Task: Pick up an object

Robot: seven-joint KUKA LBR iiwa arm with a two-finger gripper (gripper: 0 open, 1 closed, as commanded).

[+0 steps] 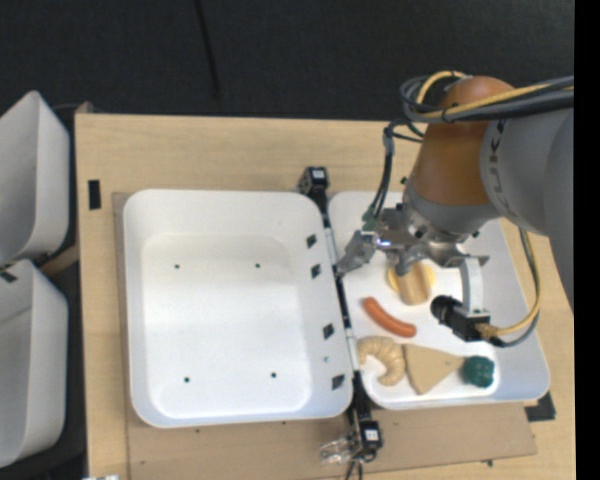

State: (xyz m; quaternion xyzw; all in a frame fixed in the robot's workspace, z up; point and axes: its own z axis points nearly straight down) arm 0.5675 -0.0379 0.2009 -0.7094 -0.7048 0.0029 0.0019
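Arm over the right bin on a pale wooden bench

The bench (pixel 210 153) stands on dark flooring and bears a left bin (pixel 220 308) beside the right bin (pixel 515 368). Low in the right bin lie a sausage (pixel 390 317), croissant (pixel 382 358), tan wedge (pixel 432 368) and green piece (pixel 477 371). The gripper (pixel 413 268) hangs over a tan block (pixel 414 284); I cannot tell its state.

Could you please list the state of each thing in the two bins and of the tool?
Left bin: holds no items.
Right bin: holds four food items.
Tool: low over a tan piece.
Sausage: lying flat.
Croissant: lying flat.
Cheese wedge: lying flat.
Green item: resting in the corner.
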